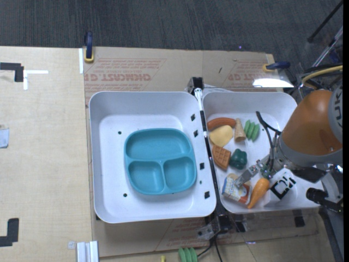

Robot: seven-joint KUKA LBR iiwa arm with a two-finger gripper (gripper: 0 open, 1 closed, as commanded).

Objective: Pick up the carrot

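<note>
Hand (257, 173) hovers just above the carrot (258, 192); finger state cannot be told.

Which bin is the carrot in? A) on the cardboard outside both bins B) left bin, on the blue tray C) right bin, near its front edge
C: the carrot lies in the right bin, near its front edge; the gripper is just above it.

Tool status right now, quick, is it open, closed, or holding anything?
Tool: cannot be told. It sits low in the right bin, right beside the carrot.
</note>
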